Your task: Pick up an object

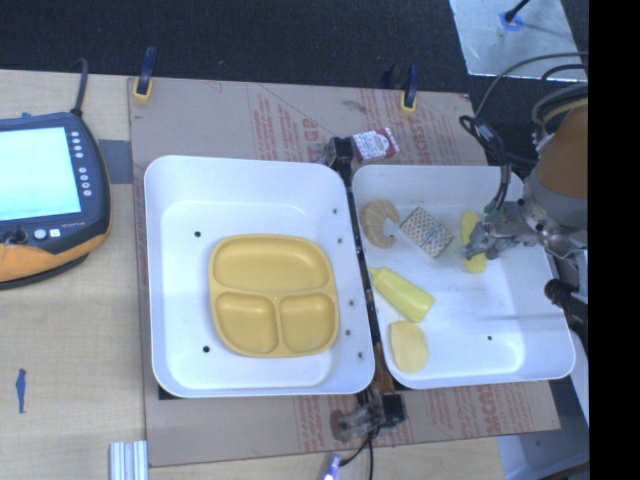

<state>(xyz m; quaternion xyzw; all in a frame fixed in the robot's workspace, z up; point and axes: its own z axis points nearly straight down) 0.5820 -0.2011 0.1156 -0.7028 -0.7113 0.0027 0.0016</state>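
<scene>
Two white bins are sitting side by side on the bench. Over the right bin (520,353), the gripper (482,246) is closing narrowly around a small yellow object (470,230), seemingly to lift it.

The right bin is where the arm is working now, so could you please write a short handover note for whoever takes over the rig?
Pincer: low in the right bin, at a small yellow piece near the far wall; whether it grips that piece cannot be told.
Also in the right bin: a round tan piece, a patterned packet, a yellow cylinder, a pale yellow lump.
Left bin: a yellow divided tray.
Done: nothing visibly lifted.
Left: secure one object and raise it.
</scene>
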